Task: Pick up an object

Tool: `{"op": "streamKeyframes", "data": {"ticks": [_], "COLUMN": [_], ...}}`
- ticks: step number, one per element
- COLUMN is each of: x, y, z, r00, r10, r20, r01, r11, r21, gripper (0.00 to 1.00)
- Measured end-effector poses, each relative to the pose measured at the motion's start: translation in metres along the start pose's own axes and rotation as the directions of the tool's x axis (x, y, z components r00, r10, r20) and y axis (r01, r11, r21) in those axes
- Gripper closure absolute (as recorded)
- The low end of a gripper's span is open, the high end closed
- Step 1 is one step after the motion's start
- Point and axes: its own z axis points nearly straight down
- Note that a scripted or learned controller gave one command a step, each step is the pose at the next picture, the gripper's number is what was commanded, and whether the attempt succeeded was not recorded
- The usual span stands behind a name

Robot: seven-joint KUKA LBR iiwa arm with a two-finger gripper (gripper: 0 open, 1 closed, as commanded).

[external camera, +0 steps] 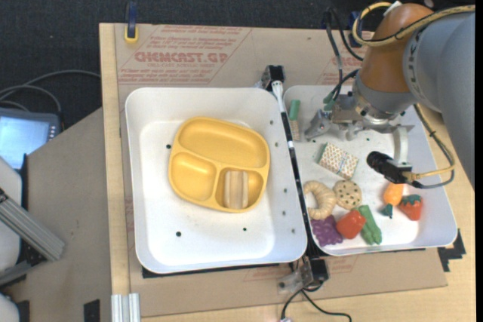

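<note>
1. One tabletop [189, 49], cardboard-covered, carries two white bins: left bin [151, 185], right bin [430, 226].
2. One arm [423, 34] reaches over the right bin's far end.
3. One yellow divided tray [211, 154] lies in the left bin.
4. One tool [343, 121] hangs above the right bin; its opening cannot be told.
5. About nine small toy food items [351, 211], the candidate objects, lie in the right bin's near half.

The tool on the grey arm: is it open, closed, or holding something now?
Tool: cannot be told; it hangs over the right white bin.
</note>
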Motion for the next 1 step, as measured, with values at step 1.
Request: {"op": "streamKeyframes", "data": {"ticks": [1], "x": [0.0006], "y": [-0.0433], "z": [0.0109], "r00": [1.0], "r10": [0.0], "r20": [-0.001], "r01": [0.0], "r11": [1.0], "r21": [0.006], "gripper": [0.0]}}
